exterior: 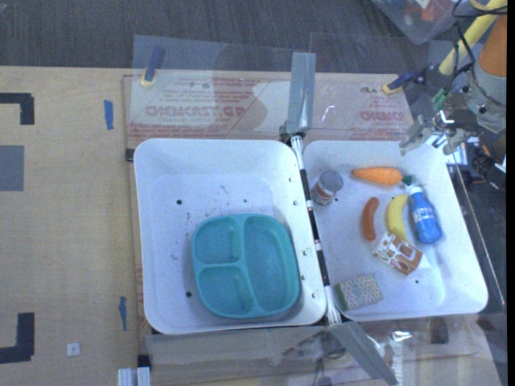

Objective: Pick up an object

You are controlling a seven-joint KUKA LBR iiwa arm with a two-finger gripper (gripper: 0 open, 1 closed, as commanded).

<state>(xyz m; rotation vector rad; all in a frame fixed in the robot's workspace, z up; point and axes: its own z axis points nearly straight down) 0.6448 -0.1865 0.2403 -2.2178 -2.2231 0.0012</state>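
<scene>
The gripper (434, 131) hangs over the top right corner of the right bin (463, 296), at about one o'clock from that bin's middle. It carries nothing — its thin metal fingers (414, 137) splay apart, though the view there is cluttered with cables and I can only say they look parted rather than closed.

The things it could pick all lie in the right bin, below and to the left of the jaws. Nearest is a carrot (376, 176), lying crosswise at roughly seven o'clock from the gripper, apart from it. Just below the carrot's right end stands out a blue bottle (423, 215) with a white cap, lying at a slant, and touching its left side a banana (397, 215). Left of the banana lies a sausage (368, 217), nearly upright in the picture. At the bin's left wall, at nine o'clock from the carrot, sits a small can (326, 188). Below the banana lies a patterned orange-and-white packet (397, 253), and at seven o'clock from that, near the bin's bottom left corner, a grey sponge (360, 291).

The left bin (161, 167) holds a teal divided plate (244, 266) — three compartments — toward its lower right.
</scene>
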